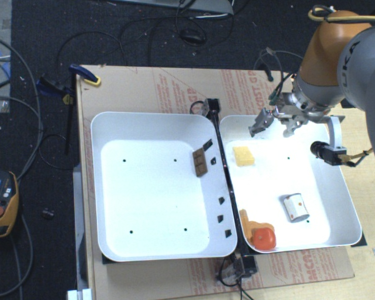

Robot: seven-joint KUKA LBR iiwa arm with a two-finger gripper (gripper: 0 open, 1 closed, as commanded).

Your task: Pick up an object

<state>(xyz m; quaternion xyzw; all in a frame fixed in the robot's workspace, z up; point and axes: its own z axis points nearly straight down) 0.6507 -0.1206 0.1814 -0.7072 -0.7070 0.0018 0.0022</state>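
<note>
Nearest the camera, in the front corner of the right bin (347, 211) beside the divider, lies a rounded red and orange object (261, 235), smooth-skinned, with an orange stem-like part running up along the bin wall. Just behind it and toward the arm's side rests a small grey-and-white cylinder (295, 207), lying on its side, with a dull metallic look. Further back in the right bin, close to the divider, sits a pale yellow block (244, 155), squarish and matt, sponge-like in texture.

The left bin (112, 167) is of the same smooth white moulded material with rounded corners. A flat brown rectangular piece (200, 162) lies in it against the wall next to the right bin.

Both bins rest on a worktop (156, 86) faced with tan cardboard bearing red print.

At the far edge of the right bin the hand (276, 122) hangs above the rim, behind the yellow block and apart from it. Its two grey metal fingers are spread, with nothing between them. Above it the arm shows an orange band (328, 49) and a grey casing.
</note>
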